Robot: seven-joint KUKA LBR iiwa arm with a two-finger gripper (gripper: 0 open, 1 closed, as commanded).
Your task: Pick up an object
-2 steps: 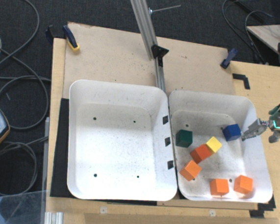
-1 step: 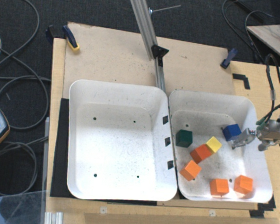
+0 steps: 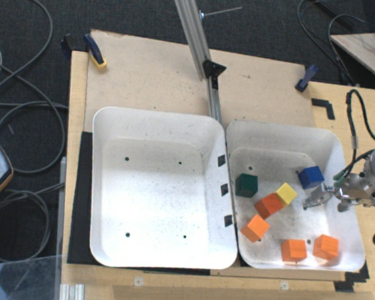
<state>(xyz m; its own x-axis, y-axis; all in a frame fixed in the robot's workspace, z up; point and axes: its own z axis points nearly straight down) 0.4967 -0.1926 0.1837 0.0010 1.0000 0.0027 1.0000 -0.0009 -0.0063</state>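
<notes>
Pincer (image 3: 328, 196) hangs by right bin's (image 3: 345, 161) rim, beside blue block (image 3: 311, 177).

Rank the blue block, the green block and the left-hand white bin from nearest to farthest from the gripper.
1. Blue block, just left of the gripper, in the right bin.
2. Green block, by that bin's left wall.
3. Left white bin, across the divide.

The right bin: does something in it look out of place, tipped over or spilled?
Nothing stands out. The right bin holds loose blocks lying at mixed angles: a blue block, a green block, a yellow block touching a red-orange block, and three orange ones near the front. The gripper sits beside the blue block.
</notes>
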